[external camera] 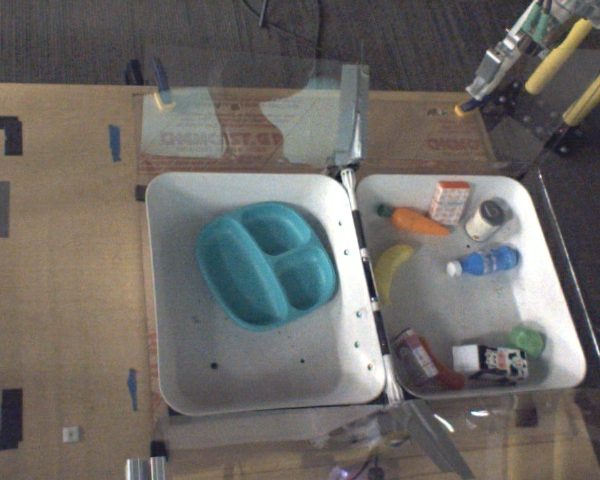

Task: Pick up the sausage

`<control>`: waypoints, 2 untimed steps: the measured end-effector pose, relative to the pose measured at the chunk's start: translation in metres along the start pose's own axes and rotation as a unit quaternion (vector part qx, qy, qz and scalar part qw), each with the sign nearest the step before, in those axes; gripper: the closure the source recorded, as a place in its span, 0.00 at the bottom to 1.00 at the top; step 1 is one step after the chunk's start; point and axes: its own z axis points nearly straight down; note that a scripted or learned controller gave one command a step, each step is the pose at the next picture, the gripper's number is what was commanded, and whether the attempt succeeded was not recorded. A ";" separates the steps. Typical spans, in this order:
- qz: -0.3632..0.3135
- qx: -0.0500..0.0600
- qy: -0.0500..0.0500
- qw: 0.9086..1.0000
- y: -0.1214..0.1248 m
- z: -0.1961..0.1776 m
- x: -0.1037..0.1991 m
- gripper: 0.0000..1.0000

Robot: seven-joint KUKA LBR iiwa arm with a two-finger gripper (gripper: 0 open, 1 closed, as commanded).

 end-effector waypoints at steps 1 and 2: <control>-0.197 -0.001 0.000 0.980 0.004 0.000 0.006 1.00; -0.316 -0.001 0.000 0.949 0.024 -0.001 0.047 1.00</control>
